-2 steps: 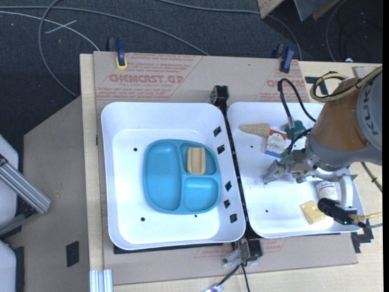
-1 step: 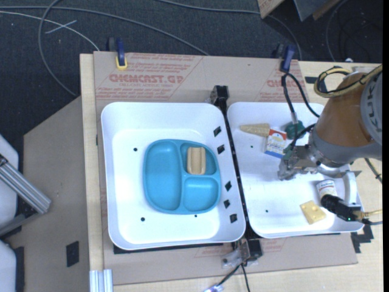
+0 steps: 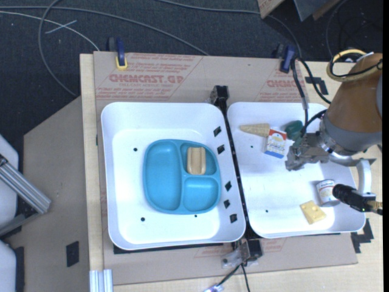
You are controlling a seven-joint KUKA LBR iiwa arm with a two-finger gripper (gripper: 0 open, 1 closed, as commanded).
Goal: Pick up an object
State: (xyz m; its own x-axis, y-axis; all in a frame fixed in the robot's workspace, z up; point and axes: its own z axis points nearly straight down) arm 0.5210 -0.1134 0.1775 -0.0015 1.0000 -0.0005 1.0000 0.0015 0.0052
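Gripper (image 3: 296, 157) hangs low over right bin (image 3: 261, 221), arm bent overhead.

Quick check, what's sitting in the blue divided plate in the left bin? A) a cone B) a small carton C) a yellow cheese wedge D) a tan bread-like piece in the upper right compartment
D. The blue divided plate in the left bin holds one tan bread-like piece, lying in its upper right compartment; the carton, cheese wedge and cone all lie in the right bin.
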